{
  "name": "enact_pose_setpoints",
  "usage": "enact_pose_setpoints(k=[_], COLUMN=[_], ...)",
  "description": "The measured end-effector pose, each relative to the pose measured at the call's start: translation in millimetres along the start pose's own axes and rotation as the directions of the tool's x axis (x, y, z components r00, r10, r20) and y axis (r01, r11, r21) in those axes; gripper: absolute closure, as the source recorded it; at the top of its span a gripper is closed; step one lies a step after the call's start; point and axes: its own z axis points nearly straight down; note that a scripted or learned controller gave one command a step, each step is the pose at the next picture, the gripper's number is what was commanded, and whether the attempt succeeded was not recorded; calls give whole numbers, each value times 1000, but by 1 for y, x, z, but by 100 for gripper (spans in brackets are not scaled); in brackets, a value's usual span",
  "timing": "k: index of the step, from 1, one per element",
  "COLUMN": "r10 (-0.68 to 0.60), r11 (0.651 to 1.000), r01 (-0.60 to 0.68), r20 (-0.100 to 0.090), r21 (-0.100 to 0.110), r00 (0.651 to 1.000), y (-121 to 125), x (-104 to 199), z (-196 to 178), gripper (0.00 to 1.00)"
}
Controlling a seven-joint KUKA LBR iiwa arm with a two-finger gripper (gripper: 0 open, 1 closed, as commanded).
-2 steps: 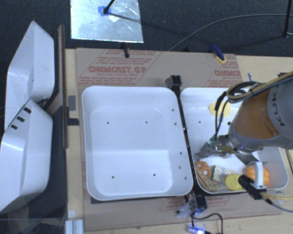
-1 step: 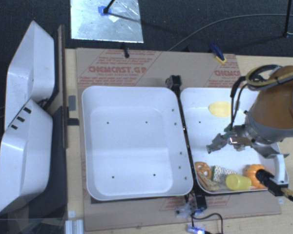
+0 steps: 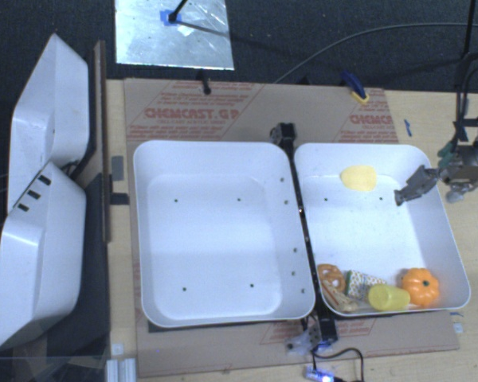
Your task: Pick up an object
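Over the right bin's far right rim: gripper (image 3: pixel 418 185), reaching in from the right; whether its fingers are parted or closed cannot be told, and nothing shows between them.
Left bin (image 3: pixel 155 237): well to the gripper's left, beyond the divide.
Right bin (image 3: pixel 454 261): directly under the gripper, holding all the objects.
Board (image 3: pixel 247 106): brown sheet under both bins, printed "CHEMCAST" in red, up and left of the gripper.
Yellow lemon-like piece (image 3: pixel 358 177): near the gripper, just to its left, apart from it.
Orange pumpkin (image 3: pixel 420 286): well below the gripper, at the near wall.
Yellow cylinder (image 3: pixel 389 297): touching the pumpkin's left side.
Pretzel (image 3: pixel 330 275): far down-left of the gripper.
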Motion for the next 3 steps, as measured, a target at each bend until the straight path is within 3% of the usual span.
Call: enact_pose_setpoints(k=[1, 2, 3], r10=[0, 0, -2], r11=[1000, 1000, 1000], r01=[1, 0, 2], r20=[0, -2, -2], r21=[12, 16, 17], r00=[1000, 1000, 1000], y=[56, 117, 161], x=[-33, -78, -87], z=[-32, -27, 14], gripper=[0, 0, 0])
